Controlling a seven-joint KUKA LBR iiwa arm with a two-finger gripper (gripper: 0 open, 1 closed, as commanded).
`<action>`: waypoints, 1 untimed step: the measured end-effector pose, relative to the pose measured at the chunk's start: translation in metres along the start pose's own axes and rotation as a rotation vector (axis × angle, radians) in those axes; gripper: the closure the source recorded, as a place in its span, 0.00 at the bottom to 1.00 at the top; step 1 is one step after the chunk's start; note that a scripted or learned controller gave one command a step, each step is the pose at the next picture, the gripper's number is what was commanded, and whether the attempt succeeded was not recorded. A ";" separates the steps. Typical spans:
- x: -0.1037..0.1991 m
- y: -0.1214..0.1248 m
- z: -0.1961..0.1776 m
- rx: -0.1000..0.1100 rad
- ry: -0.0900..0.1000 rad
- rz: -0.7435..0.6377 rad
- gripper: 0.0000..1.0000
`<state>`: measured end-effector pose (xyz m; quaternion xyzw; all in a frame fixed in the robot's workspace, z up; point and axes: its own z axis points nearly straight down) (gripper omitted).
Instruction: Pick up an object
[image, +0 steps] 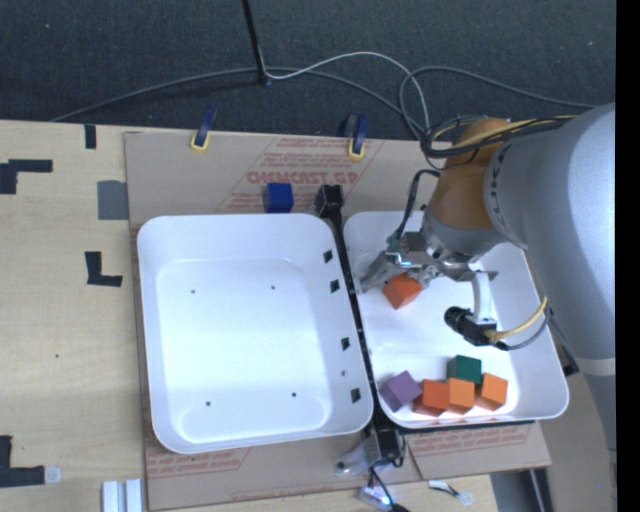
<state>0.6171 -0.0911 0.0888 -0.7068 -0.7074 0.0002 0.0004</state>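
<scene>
My gripper (400, 277) hangs over the upper left part of the right bin (520, 400), close to the divider between the bins. A tilted orange-red block (403, 293) sits between its fingertips, and the gripper is shut on it. The block looks a little larger than the loose ones, as if raised off the bin floor. The grey arm with its orange band (470, 190) reaches in from the right and hides the bin's upper right corner.
Along the right bin's front wall lie a purple block (402, 388), a green block (465, 368) and several orange blocks (460, 394). The left bin (160, 240) lies beside it. A blue block (279, 197) rests on the cardboard behind the bins. Cables trail across the back.
</scene>
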 end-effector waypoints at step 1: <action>-0.001 0.000 -0.010 -0.001 0.000 0.001 1.00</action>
